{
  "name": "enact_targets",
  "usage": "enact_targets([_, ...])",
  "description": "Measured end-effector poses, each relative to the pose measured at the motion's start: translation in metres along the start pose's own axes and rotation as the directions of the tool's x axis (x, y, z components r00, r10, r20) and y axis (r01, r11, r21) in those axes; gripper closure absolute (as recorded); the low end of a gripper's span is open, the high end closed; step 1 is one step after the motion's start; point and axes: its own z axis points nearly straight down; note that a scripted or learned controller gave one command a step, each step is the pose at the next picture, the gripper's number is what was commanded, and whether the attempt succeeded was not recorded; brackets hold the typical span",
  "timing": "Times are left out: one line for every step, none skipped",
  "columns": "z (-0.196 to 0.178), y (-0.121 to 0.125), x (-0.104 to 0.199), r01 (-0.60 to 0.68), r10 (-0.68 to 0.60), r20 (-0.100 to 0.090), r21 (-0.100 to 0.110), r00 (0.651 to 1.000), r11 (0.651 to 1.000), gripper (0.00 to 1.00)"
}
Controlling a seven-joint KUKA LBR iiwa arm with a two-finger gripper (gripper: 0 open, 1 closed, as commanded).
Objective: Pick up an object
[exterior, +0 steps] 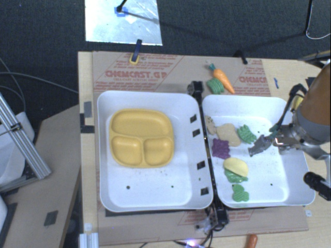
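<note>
Two shallow white bins sit side by side on your bench, the left bin (pixel 103 154) and the right bin (pixel 274 187). You have a yellow plastic tray with three compartments (pixel 141 137) lying flat in the left bin, toward its far half. Your right bin carries the small pieces, clustered toward its left side: a pale beige cookie-shaped piece (pixel 226 132) near the far left, a green leafy toy piece (pixel 246 134) just beside it on the right, a purple jagged toy piece (pixel 221 149) nearer you, then a yellow rounded piece (pixel 236 166) resting on a green leafy bit (pixel 236 176), and a small green piece (pixel 240 194) close to the near wall. Outside the bins, beyond the far rim of the right bin, an orange toy carrot with a green top (pixel 223 79) lies on the board beside a green toy (pixel 215 86). Your grey arm (pixel 313 115) comes in from the right over the right bin, and its gripper (pixel 257 148) hangs just right of the purple and green pieces, above bare bin floor. Nothing is seen between the gripper tips; whether they are spread or closed, you cannot tell from this angle.
</note>
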Motion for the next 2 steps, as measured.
enact_targets([-0.087, -0.001, 0.032, 0.006, -0.006, 0.0, -0.011, 1.0, 1.0, 0.0])
enact_targets([-0.114, -0.002, 0.16, 0.015, -0.015, -0.005, -0.004, 1.0, 1.0, 0.0])
